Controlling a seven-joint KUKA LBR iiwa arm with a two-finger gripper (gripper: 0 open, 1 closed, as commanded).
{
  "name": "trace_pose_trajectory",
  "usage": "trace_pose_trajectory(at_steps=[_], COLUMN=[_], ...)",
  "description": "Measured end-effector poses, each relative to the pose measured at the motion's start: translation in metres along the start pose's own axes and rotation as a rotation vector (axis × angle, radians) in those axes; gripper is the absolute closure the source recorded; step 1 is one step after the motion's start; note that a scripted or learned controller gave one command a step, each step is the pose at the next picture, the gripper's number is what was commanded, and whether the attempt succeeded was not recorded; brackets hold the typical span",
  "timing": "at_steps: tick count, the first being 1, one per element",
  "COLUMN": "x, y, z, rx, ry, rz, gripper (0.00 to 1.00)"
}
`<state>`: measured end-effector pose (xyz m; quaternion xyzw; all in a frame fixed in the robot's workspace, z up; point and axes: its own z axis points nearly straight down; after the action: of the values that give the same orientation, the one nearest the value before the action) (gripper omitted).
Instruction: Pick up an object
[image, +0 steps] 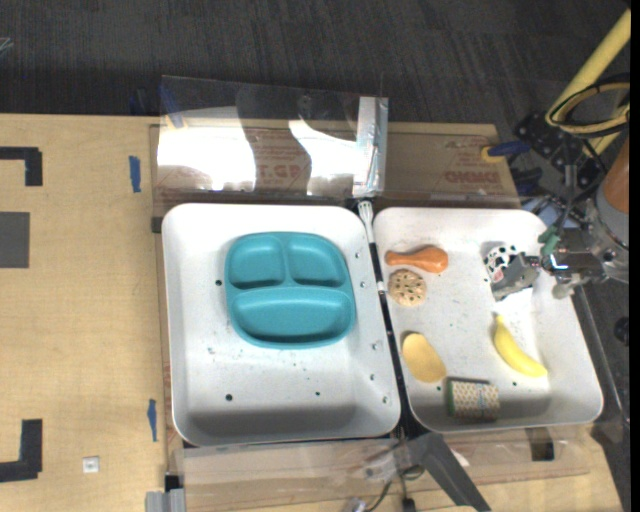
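The right bin (460, 310) holds several small items. An orange drumstick-shaped toy (418, 259) and a round speckled cookie (407, 288) lie at its far left. A yellow oval piece (423, 357) and a short patterned cylinder (472, 397) lie near the front. A yellow banana (517, 349) is at the right. A small black-and-white object (497, 260) sits at the far right of the bin. My gripper (522, 272) is low over the bin's right side, right beside that object and seemingly touching it. I cannot tell whether it holds the object.
The left bin (190, 330) bears a teal divided plate (289, 288). A clear plastic sheet and cardboard (270, 150) stand behind the bins. Yellow and black cables (585, 100) hang at the upper right near the arm (610, 200).
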<state>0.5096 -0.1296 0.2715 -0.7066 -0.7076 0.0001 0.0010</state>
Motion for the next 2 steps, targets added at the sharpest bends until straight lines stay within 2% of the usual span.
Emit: trace_pose_trajectory(at_steps=[1, 2], x=[-0.007, -0.045], y=[-0.018, -0.029], z=[0.106, 0.185], rx=[0.005, -0.007], ry=[0.000, -0.003], rz=[-0.069, -0.094], gripper=[0.00, 0.00])
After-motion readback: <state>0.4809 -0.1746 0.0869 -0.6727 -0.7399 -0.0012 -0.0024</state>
